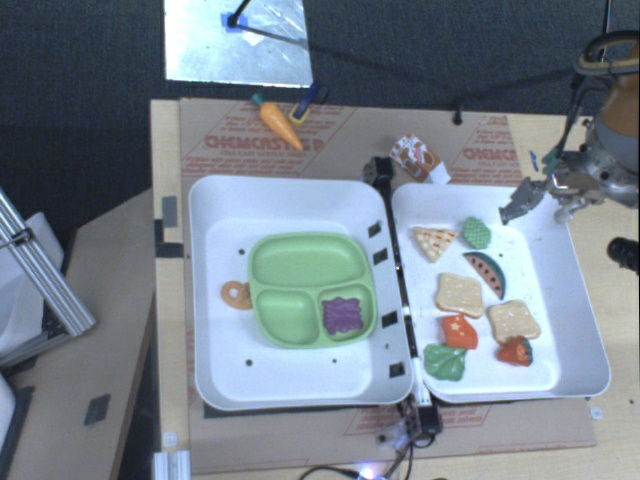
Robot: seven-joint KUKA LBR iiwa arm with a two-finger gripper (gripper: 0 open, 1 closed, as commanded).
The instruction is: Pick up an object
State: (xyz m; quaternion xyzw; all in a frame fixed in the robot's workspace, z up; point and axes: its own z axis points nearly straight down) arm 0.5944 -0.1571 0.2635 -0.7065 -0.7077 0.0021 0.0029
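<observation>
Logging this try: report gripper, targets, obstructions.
Gripper above right bin's far edge, nothing seen held. Toy foods lie in the bin, green piece closest. No obstruction seen.

Landmark: green tray (300, 268), three compartments, sat in left bin (215, 208).
- Purple grapes (343, 314): in tray's lower right compartment.
- Pretzel (236, 295): just left of tray, on bin floor.
- Right bin (580, 298), right of tray, held: pizza slice (434, 241), green lump (476, 233), watermelon slice (487, 273), two toasts (459, 295) (513, 320), red pepper (459, 332), lettuce (444, 361), strawberry (515, 351).
- Carrot (280, 125): beyond tray, on bench.
- Small packet (415, 157): beyond tray, to its right, outside the bins.
- Gripper (535, 200): far right of tray, above right bin's far corner, holding nothing visible.
</observation>
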